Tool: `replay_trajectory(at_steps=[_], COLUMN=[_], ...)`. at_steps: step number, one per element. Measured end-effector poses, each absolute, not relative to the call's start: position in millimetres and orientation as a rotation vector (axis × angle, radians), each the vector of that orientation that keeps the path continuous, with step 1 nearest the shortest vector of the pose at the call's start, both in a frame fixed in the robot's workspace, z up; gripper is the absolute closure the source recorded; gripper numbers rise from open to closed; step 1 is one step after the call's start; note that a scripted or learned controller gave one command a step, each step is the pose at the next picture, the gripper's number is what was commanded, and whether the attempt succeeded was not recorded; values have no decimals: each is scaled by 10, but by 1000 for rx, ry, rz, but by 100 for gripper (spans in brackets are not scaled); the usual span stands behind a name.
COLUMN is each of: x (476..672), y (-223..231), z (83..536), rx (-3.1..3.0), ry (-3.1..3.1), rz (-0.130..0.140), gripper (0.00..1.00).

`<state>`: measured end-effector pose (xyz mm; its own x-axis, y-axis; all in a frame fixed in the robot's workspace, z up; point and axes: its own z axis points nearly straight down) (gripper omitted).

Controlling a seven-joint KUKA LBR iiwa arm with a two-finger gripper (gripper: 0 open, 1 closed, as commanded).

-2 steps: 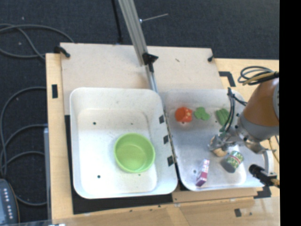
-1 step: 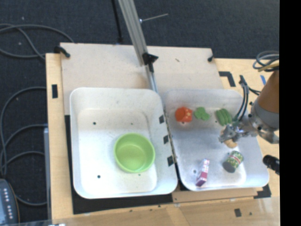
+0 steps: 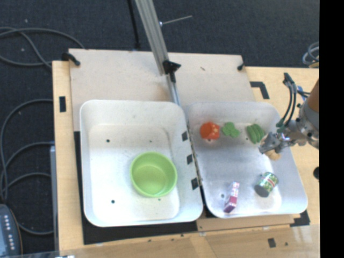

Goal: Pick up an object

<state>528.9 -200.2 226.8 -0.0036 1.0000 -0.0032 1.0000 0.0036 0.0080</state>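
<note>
**Claw low at the right bin's edge**

We see the claw [image 3: 271, 147] over the right bin [image 3: 285, 198], touching a tan bit; its grip we cannot tell. Just beside: green toy [image 3: 255, 133]. Farther: orange toy [image 3: 210, 131], can [image 3: 266, 184], pink carton [image 3: 232, 197], green bowl [image 3: 153, 174].

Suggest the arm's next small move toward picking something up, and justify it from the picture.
Probably shift the gripper slightly left over the green object and lower. It hovers at the right bin's right edge, with that piece nearest to it.
</note>
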Motion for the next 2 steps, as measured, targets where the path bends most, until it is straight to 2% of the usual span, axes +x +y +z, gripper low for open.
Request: replay_trajectory(at_steps=[1,2], x=[5561,5655], y=[-1453,-892], z=[2329,2384], rx=[2211,2211], ry=[2230,2230], rz=[5,5], gripper=[100,100])
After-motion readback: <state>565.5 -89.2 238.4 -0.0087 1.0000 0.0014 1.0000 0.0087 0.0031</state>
